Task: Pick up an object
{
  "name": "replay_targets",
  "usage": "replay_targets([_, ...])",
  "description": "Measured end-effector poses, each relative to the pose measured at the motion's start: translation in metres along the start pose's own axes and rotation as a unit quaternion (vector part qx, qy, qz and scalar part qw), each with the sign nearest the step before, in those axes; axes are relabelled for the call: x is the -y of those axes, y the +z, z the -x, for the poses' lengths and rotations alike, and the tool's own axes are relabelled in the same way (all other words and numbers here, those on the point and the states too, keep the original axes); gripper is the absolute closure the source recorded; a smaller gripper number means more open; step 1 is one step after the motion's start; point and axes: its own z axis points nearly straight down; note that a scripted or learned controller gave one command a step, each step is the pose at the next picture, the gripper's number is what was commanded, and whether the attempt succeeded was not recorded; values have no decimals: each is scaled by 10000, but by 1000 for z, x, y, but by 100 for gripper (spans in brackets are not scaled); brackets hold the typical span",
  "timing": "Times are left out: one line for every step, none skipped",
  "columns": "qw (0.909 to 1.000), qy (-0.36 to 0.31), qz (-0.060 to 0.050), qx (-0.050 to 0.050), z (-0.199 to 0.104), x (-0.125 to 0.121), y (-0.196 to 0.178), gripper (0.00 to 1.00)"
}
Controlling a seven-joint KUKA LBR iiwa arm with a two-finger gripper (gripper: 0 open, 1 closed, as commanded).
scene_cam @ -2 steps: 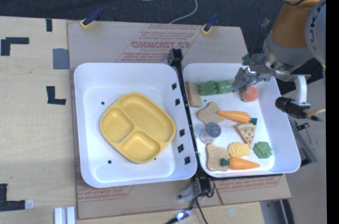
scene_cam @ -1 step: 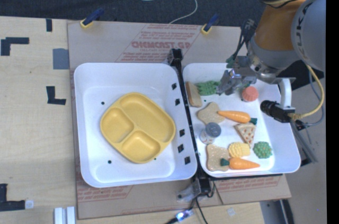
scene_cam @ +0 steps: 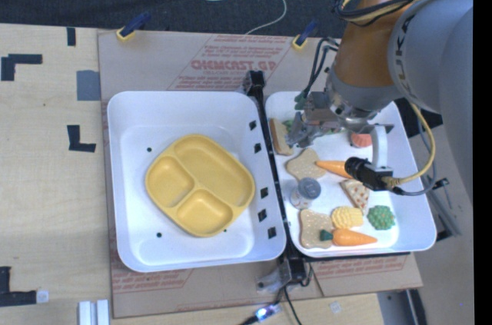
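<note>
Camera view: your pincer [scene_cam: 301, 133] is hovering over the toast [scene_cam: 303, 164]; grip unclear; probably light, stiff; pinch its edges.

Red print on cardboard sheet [scene_cam: 223, 62] under the bins, upside down, reads roughly "CHEMCAST GP"; smaller lines unreadable.
</note>
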Motion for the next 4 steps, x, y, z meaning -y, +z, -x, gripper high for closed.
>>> replay_targets([10000,-3,3,-2,-50,21,-9,100])
replay_targets([10000,0,-5,7,-98,44,-2,100])
replay_targets([10000,9,3,13,-128,43,4,100])
replay_targets([10000,21,14,13,-128,39,-14,100])
